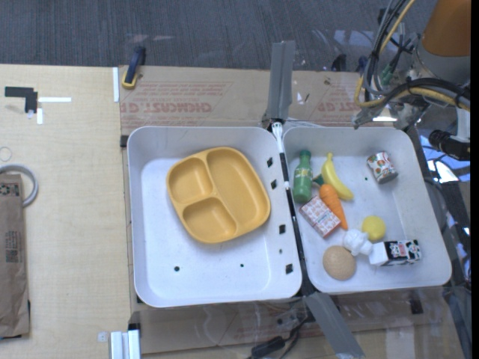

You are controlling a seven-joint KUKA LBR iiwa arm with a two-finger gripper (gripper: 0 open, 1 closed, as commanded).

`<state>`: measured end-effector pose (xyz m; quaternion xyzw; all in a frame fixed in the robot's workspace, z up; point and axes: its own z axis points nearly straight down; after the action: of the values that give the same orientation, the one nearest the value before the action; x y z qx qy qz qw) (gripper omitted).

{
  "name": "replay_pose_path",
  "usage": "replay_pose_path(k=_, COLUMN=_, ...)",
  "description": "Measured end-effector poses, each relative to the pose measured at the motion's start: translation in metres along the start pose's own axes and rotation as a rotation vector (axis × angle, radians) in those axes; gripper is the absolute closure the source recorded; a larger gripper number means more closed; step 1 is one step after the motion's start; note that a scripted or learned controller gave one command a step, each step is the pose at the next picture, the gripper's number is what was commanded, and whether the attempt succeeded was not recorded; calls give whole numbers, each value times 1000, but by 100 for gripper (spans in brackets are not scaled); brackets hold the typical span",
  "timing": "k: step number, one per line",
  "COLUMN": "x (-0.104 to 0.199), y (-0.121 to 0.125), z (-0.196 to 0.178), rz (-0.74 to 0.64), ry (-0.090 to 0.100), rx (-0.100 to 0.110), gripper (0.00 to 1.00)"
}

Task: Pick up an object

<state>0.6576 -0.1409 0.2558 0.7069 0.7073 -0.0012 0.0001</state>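
Toy food lies scattered in the right bin [419, 167], and any one piece would serve for the pick. The arm [449, 13] sits at the upper right, above the bin's far corner, among yellow and black cables [393, 28]; its jaws are lost in that clutter, so I cannot tell whether they are released or clenched, and nothing is seen between them.

Nearest that corner stands a small printed can [382, 167], well apart from the rest. It looks light and stiff, probably hollow plastic, with a smooth round side that could slip; taking it across the body seems safest. Farther in, the banana [335, 178] and carrot [334, 203] lie close together, touching or nearly so, beside a green bottle [301, 175] against the left wall. All look rigid and light, but crowded. A red-and-white box [319, 218] leans on the carrot; its flat faces should hold well. The lemon [373, 227], a white lump [358, 241], a black-and-white carton [402, 252] and a tan egg-shaped piece [339, 263] sit near the front; round ones may roll.

The left bin [150, 200] holds a yellow divided plate [217, 193], on the tabletop [60, 163].
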Motion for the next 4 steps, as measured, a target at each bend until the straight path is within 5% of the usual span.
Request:
replay_pose_path(k=1, x=4, y=-31, z=110, rz=-210, ry=1, rx=0, gripper=0)
replay_pose_path(k=2, x=30, y=-55, z=164, rz=-394, ry=-1, rx=-2, gripper=0)
replay_pose_path(k=3, x=30, y=-55, z=164, rz=-395, ry=-1, rx=-2, gripper=0)
replay_pose_path(k=4, x=-15, y=-46, z=163, rz=-563, ry=-1, rx=-4, gripper=0)
